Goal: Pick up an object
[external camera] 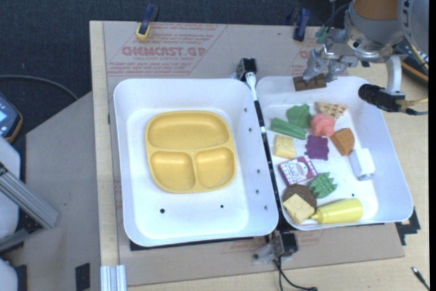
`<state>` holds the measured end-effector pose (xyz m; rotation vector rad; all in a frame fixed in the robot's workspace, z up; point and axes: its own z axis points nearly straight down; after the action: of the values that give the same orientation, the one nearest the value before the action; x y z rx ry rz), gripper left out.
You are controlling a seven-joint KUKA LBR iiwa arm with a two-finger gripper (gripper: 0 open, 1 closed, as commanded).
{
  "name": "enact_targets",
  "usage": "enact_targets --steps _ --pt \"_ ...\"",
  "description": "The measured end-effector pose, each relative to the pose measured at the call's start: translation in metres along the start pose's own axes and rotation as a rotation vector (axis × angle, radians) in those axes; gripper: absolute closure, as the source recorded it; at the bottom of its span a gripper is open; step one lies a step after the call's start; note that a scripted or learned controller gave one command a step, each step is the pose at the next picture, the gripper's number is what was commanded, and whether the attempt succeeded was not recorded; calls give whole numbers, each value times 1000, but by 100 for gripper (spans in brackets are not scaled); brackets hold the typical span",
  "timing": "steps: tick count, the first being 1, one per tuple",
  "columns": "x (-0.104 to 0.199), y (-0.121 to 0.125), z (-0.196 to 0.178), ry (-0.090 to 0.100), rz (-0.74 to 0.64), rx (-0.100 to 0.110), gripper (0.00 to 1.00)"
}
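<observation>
My gripper hangs over the far rim of the right bin, fingers pointing down. A small flat brown block sits between the fingertips, and the gripper is shut on it. The block appears lifted just above the bin's back edge. Below it in the bin lie several toy foods: a green leafy piece, a pink piece, a waffle, an orange-brown piece, a purple piece and a yellow wedge.
Nearer the front of the right bin are a purple packet, a green piece, a yellow bottle and a white block. The left bin holds a yellow divided tray. A black clamp stands between the bins.
</observation>
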<state>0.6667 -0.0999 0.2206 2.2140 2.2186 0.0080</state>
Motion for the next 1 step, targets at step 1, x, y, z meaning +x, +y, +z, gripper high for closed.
enact_targets --steps 1 --pt "0 1 -5 0 1 4 100"
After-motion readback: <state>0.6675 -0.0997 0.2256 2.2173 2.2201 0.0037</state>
